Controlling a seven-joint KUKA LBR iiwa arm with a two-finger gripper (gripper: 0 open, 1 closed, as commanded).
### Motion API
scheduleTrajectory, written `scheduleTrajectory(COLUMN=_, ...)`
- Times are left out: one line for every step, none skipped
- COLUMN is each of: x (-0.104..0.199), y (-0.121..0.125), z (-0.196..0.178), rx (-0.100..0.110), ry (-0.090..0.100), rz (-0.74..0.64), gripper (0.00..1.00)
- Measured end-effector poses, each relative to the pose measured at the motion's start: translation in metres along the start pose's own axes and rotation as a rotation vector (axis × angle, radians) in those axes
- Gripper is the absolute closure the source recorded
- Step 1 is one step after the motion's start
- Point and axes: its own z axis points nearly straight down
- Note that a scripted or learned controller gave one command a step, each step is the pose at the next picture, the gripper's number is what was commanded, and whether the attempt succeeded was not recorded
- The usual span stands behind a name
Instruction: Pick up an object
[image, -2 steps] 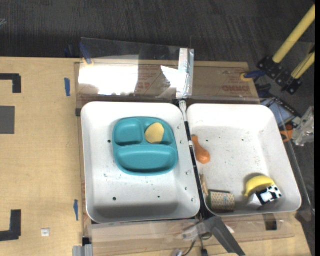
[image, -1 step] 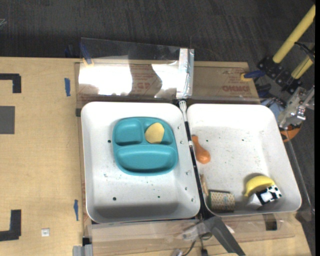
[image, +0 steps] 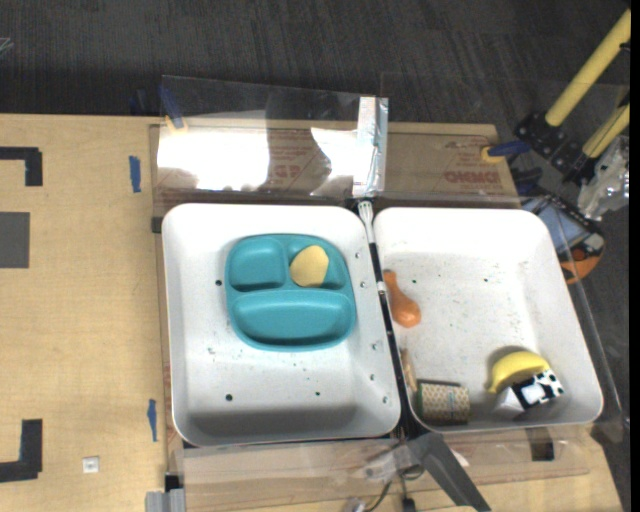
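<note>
reaching in from the right, your gripper (image: 600, 195) sits just outside the right bin (image: 470, 235) at its far right corner, its state beyond telling, while the banana (image: 516, 368) lies near that bin's front right corner, long axis running left-right.

Two shallow white plastic bins (image: 200, 400). Left: teal sectioned plastic tray (image: 285, 310), pale yellow rounded lump (image: 309, 265). Right: orange carrot-shaped toy (image: 402, 303), yellow banana-shaped toy (image: 516, 366), black-and-white patterned block (image: 538, 389), tan speckled cylinder (image: 443, 400).
</note>
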Motion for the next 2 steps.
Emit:
scheduleTrajectory(x=0.03, y=-0.004, z=0.303, rx=0.0, ry=-0.001, rz=-0.021, gripper=1.0)
scheduleTrajectory(x=-0.036, y=0.018, z=0.217, rx=-0.001, ry=-0.004, rz=-0.107, gripper=1.0)
